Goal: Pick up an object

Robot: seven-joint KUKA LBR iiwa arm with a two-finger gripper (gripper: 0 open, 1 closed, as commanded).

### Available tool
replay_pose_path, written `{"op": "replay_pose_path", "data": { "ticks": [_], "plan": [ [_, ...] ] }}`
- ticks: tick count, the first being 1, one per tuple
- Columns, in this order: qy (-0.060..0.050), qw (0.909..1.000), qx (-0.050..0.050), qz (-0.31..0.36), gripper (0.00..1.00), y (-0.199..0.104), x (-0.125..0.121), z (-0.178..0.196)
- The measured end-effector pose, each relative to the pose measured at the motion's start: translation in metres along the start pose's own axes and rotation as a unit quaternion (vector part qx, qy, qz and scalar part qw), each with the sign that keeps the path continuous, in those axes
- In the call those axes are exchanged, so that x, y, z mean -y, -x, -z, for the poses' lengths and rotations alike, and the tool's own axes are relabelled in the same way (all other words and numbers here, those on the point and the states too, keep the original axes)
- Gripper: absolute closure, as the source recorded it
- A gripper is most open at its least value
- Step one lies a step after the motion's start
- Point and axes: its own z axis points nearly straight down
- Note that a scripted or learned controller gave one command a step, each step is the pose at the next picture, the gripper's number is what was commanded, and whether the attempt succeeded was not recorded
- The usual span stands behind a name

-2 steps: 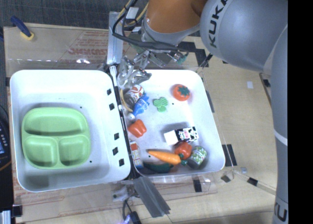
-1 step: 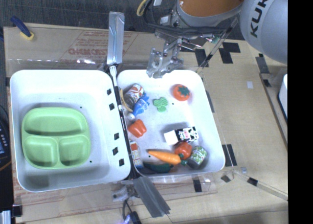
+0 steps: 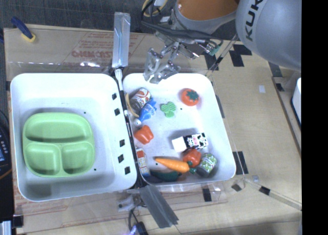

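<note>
Several small toys lie in the right bin; the tomato looks light, smooth, free-standing, so take it across its middle. Your hand hangs empty, fingers apart.

The light is even and fairly bright, falling from overhead, and it leaves the two white bins close to washed out along their floors. Shadows are soft and short: a grey one sits just beside the small black-and-white box, and the green tray casts a faint one toward the desk's near edge. The arm's grey shell carries a broad dull sheen, no hard glare. The claw looks slightly smeared. Detail is coarse and grainy throughout, and the small toys read as blobs of colour.
</note>
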Motion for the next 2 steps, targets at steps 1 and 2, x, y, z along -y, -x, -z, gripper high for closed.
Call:
{"op": "replay_pose_path", "data": {
  "ticks": [1,2],
  "plan": [
    [0.000,0.9985,0.000,0.055,1.00,0.020,-0.021,-0.049],
    [-0.001,0.9929,0.001,0.119,1.00,-0.046,0.036,-0.016]
  ]
}}
